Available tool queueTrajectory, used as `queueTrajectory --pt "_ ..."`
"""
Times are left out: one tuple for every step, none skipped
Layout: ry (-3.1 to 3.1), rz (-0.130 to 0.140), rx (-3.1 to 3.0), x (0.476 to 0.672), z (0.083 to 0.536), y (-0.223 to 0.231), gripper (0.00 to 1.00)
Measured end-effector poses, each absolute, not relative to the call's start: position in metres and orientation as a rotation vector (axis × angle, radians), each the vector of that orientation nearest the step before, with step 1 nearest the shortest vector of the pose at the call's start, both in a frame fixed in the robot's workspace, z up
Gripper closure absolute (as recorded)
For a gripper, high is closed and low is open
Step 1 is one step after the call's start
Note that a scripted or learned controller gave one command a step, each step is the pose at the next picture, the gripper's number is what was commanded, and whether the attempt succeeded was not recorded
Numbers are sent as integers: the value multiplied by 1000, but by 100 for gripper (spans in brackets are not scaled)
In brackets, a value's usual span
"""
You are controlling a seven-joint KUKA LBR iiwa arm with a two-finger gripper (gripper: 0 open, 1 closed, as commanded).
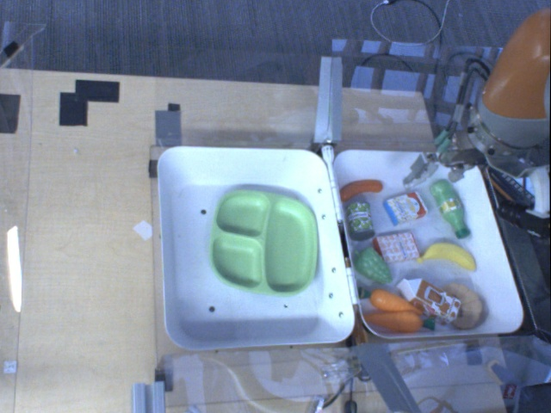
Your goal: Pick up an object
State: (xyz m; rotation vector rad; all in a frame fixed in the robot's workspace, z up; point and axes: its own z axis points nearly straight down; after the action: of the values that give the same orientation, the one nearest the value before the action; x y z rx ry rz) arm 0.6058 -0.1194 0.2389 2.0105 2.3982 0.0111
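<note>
Camera view — gripper (pixel 435 169) above green bottle (pixel 449 206), empty

Legible text: none that I can make out. Printed packaging, lettering too small to read: small carton (pixel 405 206) with red and blue print, near the right bin's (pixel 508 282) far edge; checkered red-and-white box (pixel 397 247), mid-bin; orange-and-white carton (pixel 433 299), near its front edge; dark can (pixel 359 218) with green label, by the left wall.
</note>
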Motion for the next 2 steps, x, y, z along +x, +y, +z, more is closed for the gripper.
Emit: queueTrajectory --pt "2314 3 2120 594 145 -152 0" --pt "2377 22 2029 607 97 -167 0"
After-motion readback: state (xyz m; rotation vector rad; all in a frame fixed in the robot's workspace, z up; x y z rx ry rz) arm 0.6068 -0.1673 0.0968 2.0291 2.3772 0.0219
